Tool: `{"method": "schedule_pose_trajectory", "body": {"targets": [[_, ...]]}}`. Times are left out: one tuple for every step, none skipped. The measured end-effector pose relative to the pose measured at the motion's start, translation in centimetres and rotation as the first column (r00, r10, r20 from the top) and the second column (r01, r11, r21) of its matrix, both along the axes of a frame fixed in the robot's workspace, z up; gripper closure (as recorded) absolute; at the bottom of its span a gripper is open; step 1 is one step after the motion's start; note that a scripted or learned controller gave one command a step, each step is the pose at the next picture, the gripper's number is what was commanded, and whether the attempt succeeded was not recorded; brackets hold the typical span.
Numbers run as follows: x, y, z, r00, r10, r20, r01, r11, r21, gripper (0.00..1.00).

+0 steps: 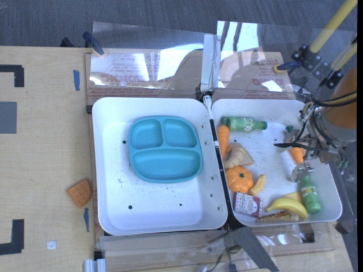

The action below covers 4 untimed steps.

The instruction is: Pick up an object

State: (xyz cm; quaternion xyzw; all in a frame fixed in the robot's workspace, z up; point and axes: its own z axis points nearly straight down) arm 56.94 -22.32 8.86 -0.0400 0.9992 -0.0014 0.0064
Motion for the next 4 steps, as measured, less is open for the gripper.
{"method": "schedule_pose_trajectory", "body": {"targets": [[-0.4,0.0,0.0,0.999,-0.048,-0.002,0.048,0.999,0.002,0.00],[0.1,0.0,1.4,0.999,-0.047,0.014,0.047,0.999,-0.001,1.00],[3.0,5.0,14.2,0.997,-0.076,0.008,0.076,0.997,0.001,1.00],[0.1,1.3,2.0,0.977,0.215,-0.012,-0.215,0.977,0.003,1.00]]}}
